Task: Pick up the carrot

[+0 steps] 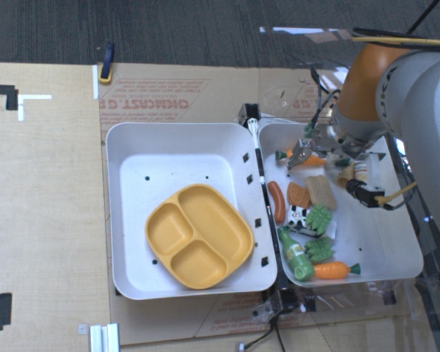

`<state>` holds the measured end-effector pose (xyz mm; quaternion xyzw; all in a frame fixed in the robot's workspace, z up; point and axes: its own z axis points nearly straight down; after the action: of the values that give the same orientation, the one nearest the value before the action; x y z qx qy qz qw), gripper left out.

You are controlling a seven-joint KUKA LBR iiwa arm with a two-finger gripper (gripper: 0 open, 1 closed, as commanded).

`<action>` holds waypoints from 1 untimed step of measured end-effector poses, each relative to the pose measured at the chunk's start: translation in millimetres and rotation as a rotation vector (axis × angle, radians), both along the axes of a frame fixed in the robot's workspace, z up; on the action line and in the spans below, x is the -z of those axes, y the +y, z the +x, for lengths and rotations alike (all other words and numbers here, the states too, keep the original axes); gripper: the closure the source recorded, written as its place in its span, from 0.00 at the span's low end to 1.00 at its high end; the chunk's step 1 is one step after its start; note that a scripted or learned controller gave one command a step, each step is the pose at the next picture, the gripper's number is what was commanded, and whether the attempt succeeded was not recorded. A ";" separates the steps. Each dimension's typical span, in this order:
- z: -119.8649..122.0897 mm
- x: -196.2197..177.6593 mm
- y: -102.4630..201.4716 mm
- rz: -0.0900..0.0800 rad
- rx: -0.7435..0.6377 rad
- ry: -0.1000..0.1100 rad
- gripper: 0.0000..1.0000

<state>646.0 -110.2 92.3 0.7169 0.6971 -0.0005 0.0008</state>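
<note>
Two toy carrots lie in the right bin [396, 248]. One orange carrot [331, 270] with a green tip lies at the bin's front edge, beside a green bottle [296, 255]. The other carrot [315, 162] lies at the back of the bin, its green top pointing left. My gripper [303, 151] hangs right over this back carrot's left end, and touches it or is very close to it. The wrist and the arm's orange band hide the bin's far right corner.
The middle of the right bin holds a red sausage [277, 200], a round brown cookie [298, 195], a bread slice [321, 191], green leafy toys [320, 217] and a black-and-white piece [299, 219]. A yellow divided plate [198, 235] lies in the left bin [132, 160].
</note>
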 end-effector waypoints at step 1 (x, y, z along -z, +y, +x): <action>0.3 -9.5 -1.2 -0.003 0.000 0.000 1.00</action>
<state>646.3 -111.4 101.7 0.7171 0.6969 -0.0014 0.0019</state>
